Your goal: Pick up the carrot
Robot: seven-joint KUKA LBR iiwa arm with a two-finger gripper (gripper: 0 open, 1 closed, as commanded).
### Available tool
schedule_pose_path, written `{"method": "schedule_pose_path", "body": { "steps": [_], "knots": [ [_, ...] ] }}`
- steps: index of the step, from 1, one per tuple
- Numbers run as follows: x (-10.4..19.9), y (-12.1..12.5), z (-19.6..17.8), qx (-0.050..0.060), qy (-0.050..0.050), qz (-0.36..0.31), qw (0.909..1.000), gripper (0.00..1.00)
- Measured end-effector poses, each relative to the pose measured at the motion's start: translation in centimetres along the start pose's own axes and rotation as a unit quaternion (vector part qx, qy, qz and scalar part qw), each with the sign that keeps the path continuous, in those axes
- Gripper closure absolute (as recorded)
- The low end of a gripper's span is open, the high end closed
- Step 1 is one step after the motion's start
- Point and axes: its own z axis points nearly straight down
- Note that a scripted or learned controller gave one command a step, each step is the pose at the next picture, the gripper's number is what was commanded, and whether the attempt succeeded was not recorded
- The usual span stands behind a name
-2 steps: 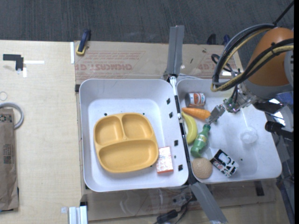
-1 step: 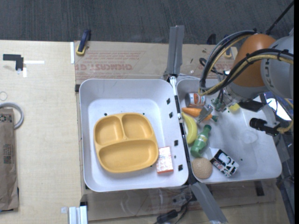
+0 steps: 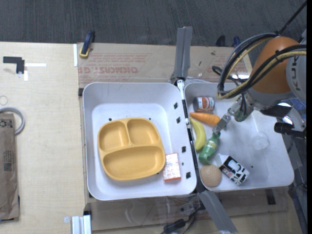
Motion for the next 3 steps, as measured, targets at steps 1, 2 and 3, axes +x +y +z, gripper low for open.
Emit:
{"method": "schedule_pose_path", "body": {
  "steps": [1, 2, 3],
  "knots": [
    [-0.2, 0.0, -1.0, -0.001, -0.002, 0.002, 1.0, 1.0],
    [4.6, -4.1, 2.3, 0.001, 0.001, 0.041, 0.9991, 1.0],
    [3.0, -6.4, -12.2, 0.0, 0.0, -0.066, 0.9978, 1.0]
  ]
}}
